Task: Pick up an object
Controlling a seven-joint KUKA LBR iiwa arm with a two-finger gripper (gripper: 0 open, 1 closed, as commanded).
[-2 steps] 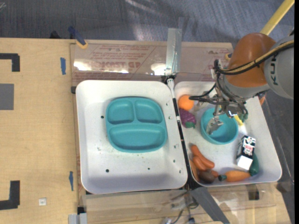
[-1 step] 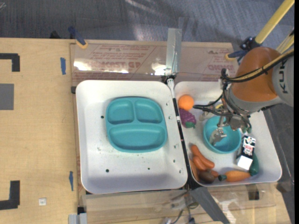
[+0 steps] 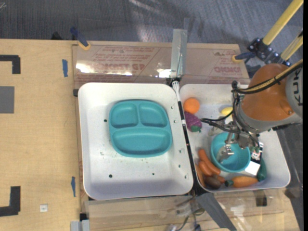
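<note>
Jaws (image 3: 229,149) over teal bowl (image 3: 232,160), carrot (image 3: 242,181) lying left-right

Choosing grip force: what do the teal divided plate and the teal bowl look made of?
Teal divided plate: likely moulded plastic, with a matte, even colour and soft rounded ridges between its compartments. Teal bowl under the gripper: probably plastic too, with the same flat colour and a smooth rim.

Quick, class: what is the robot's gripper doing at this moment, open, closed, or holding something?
Gripper: it hangs over the teal bowl in the right bin; open or closed cannot be told from this view, and nothing is seen held.
</note>
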